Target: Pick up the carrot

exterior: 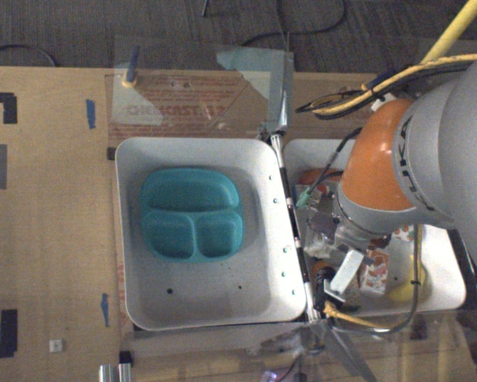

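Tool (327, 233) sits low in the right bin (453, 293), centre-right of frame; its open or closed state cannot be told. Carrot (316, 177) lies partly hidden just above it, beside the arm (429, 150).

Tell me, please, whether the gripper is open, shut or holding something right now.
Gripper: cannot be told; it is down in the cluttered bin, largely covered by the arm.
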Robot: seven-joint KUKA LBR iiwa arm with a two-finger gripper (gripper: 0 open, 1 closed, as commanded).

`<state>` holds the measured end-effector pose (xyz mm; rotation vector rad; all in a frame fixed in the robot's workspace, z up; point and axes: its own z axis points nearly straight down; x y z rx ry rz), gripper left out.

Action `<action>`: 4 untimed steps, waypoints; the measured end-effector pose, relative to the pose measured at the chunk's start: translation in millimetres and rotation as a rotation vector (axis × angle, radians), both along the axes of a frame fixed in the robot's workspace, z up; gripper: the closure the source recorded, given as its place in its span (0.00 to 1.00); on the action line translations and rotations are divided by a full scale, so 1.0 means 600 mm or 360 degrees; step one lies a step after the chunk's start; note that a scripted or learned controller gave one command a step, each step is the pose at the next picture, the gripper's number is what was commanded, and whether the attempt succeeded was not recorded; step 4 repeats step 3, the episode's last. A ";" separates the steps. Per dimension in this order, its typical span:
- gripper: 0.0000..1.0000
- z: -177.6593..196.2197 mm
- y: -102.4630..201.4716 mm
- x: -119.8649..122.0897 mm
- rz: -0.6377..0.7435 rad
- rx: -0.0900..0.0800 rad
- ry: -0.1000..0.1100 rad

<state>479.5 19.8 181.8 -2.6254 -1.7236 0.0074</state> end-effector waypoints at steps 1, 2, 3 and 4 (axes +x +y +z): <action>1.00 0.012 0.000 0.001 0.0001 -0.0002 0.0008; 1.00 0.024 -0.002 0.002 0.0000 -0.0005 0.0015; 1.00 0.036 -0.005 0.004 -0.0002 -0.0008 0.0023; 1.00 0.036 -0.005 0.004 -0.0002 -0.0008 0.0023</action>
